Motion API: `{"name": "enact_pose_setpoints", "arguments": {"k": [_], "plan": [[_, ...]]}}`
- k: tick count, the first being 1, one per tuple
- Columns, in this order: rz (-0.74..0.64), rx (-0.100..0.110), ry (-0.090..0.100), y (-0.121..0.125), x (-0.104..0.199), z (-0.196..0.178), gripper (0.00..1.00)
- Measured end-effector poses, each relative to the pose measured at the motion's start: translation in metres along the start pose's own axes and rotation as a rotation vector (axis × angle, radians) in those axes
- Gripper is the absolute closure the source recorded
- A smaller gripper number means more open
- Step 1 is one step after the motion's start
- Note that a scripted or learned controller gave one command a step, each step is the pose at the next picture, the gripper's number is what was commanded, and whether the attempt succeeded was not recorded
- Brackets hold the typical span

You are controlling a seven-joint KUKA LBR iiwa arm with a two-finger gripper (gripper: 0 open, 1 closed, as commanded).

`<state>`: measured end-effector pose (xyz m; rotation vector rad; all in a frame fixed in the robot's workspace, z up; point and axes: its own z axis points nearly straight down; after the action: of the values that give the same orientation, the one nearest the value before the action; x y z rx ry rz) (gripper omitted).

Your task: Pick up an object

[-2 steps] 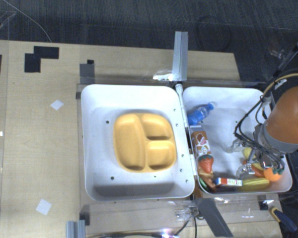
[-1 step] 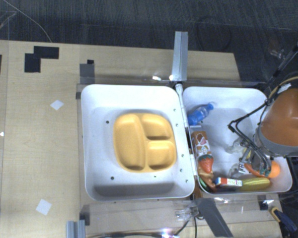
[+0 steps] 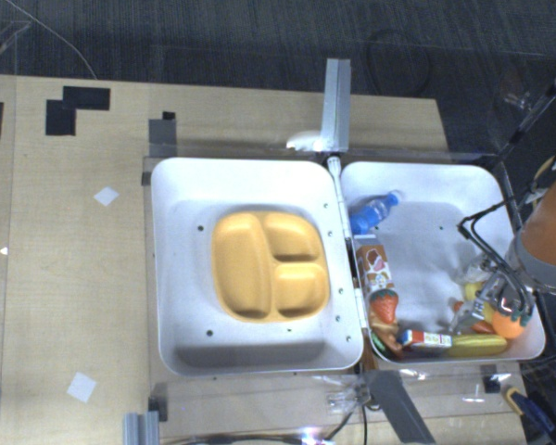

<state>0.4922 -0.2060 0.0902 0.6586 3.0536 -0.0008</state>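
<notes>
You have two shallow white bins side by side on the bench. The left white bin (image 3: 171,248) holds a yellow plastic three-compartment tray (image 3: 267,265), lying flat near its middle. The right white bin (image 3: 435,184) holds the loose items: a blue plastic bottle (image 3: 373,211) against its left wall, a brown printed packet (image 3: 374,267) just below it, an orange-and-green carrot-shaped toy (image 3: 383,310) below that, and a long yellow banana-like piece (image 3: 477,344) along the lower wall. The gripper (image 3: 486,304) sits low in the right bin's lower right corner, just beside a small orange object (image 3: 506,324). You cannot tell from this view how the jaws stand or whether anything is between them.
</notes>
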Motion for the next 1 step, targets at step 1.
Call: {"name": "enact_pose_setpoints", "arguments": {"k": [1], "plan": [[0.065, -0.001, 0.007, 0.0456, -0.0934, 0.0034, 0.0]]}}
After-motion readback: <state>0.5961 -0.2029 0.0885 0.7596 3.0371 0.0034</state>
